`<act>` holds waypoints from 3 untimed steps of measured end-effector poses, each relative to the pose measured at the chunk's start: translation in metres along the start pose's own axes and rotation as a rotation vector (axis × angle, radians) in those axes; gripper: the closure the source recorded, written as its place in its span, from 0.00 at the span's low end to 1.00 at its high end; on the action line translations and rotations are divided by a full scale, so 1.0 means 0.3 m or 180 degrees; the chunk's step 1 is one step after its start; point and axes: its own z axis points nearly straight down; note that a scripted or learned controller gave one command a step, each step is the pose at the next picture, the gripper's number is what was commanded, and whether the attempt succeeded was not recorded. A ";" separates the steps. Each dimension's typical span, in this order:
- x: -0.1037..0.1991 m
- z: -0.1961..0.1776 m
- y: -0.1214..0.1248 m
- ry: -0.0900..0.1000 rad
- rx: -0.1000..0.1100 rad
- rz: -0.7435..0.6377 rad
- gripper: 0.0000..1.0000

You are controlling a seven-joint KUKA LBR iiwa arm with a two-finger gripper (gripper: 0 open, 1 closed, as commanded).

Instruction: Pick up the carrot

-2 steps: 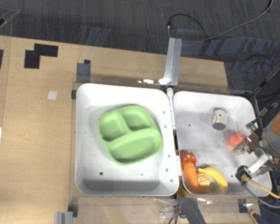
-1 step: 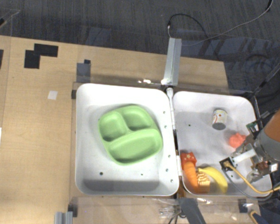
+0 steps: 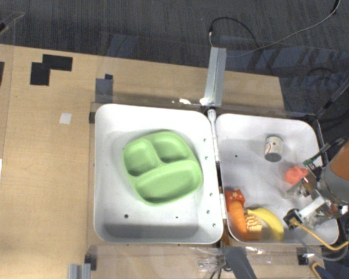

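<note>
I am hovering at the right edge of the right shallow white plastic bin (image 3: 263, 129), my gripper (image 3: 305, 200) hanging low over that bin's right side; whether it is released or clenched I cannot tell from this slanted view, and I am seeing nothing carried in it.

The orange tapered carrot (image 3: 238, 219) is lying in the bin's front left corner, pressed close against the wall by the divider. A yellow curved banana (image 3: 268, 222) is resting just beside it on the right, touching or nearly so, and a small red block-like toy (image 3: 235, 197) is sitting at its far end. A small silver can (image 3: 273, 148) and a red-pink soft piece (image 3: 295, 174) are lying well apart, toward the back right. The left white bin (image 3: 102, 161) is holding a green divided plastic plate (image 3: 161, 166).

To do this well, I am judging that I should be travelling left across the bin, then descending straight over the carrot's middle, aligned across its narrow width. The tight spot is the worry: the wall on one side and the banana on the other leave little room, so a centred, upright approach matters.
</note>
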 end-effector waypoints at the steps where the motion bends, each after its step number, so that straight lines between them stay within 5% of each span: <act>1: -0.005 -0.123 0.002 -0.0017 -0.0017 0.1006 0.00; 3: -0.001 0.002 0.007 0.0000 -0.0029 0.1147 0.00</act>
